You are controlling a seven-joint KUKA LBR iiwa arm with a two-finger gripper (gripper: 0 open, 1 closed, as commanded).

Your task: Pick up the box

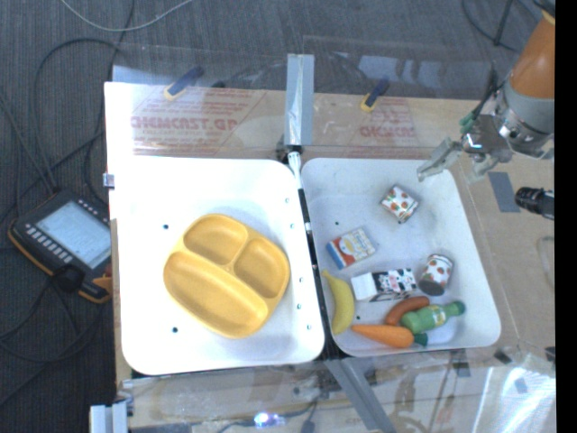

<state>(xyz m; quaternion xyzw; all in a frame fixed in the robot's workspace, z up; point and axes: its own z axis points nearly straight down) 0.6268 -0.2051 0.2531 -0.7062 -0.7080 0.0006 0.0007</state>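
Nearest the camera, along the front of the right bin [476, 269], one carrot [382, 335] lies pointing left, with one green bottle [436, 315] just behind it and a small red piece [406, 309], hard to identify, tucked between them. One banana [340, 302] curves along the bin's left wall. Just behind the carrot sits one black-and-white carton [384, 283] on its side, and beside it to the right one small round can [435, 273] with a dark base.

Over in the left bin [144, 206], one yellow divided plate [227, 273] with three compartments sits alone in the middle.

Moving back in the right bin: here's the box [352, 247], one small flat packet with a blue end and orange-and-white face, lying tilted near the bin's left centre, apart from everything else. Further back, one small cube [399, 203] with red and white printing rests on its own.

Farthest off, the gripper [462, 154] hovers over the right bin's back right corner, its two fingers spread apart with nothing between them, well away from the box. One orange-banded arm [534, 70] rises behind it. Outside the bins, one handheld pendant [61, 237] lies on the floor at left.
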